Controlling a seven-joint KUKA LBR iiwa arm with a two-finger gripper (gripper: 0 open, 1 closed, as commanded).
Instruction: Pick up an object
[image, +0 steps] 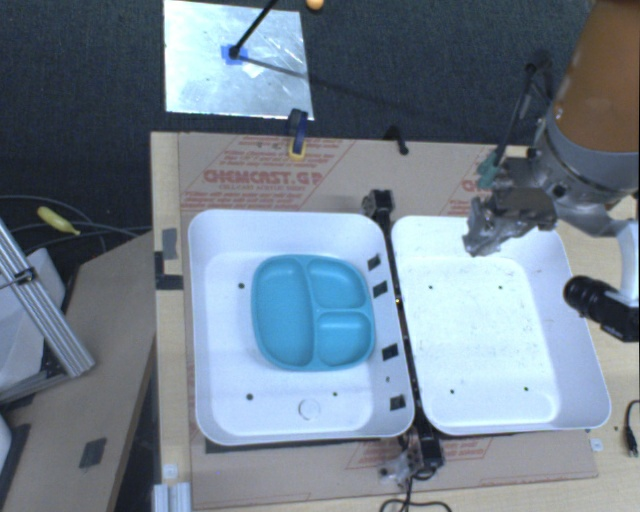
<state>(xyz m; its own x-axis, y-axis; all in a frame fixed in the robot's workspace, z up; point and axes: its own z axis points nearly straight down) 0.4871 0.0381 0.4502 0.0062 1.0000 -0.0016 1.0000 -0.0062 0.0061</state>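
Tool (487, 240), grey and blurred, hangs over the far edge of the right shallow white bin (560, 400); its grip state cannot be told. Sky-blue three-compartment plastic plate (310, 312) lies flat at the left white bin's (225, 400) centre.

I'm looking down at a robotics lab: two white bins (480, 420) clamped side by side on a cardboard-covered desk (260, 165), dark carpet (80, 100), aluminium framing (40, 310) and loose cables (90, 232) around it.
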